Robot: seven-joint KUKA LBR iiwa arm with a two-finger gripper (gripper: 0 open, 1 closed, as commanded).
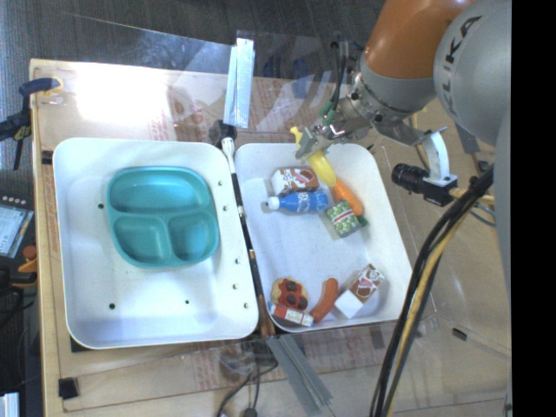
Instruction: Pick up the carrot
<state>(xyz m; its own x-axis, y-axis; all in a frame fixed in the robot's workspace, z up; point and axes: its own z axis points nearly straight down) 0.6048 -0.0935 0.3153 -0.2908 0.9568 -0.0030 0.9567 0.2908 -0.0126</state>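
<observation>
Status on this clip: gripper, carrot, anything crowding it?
Gripper over right bin's far edge, nothing visibly held. Carrot lying in bin, not picked. Yellow item, blue bottle and green packet pressed close around it.

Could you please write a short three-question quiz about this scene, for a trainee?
1. True or false: the teal divided tray lies in the left bin.
2. Which bin holds the carrot? A) left B) right
3. Fill in: the carrot lies between the yellow item and the ____ can.

Key: 1 true. 2 B, the right bin. 3 green. The gripper is above the far edge of that bin, near the yellow item.
</observation>
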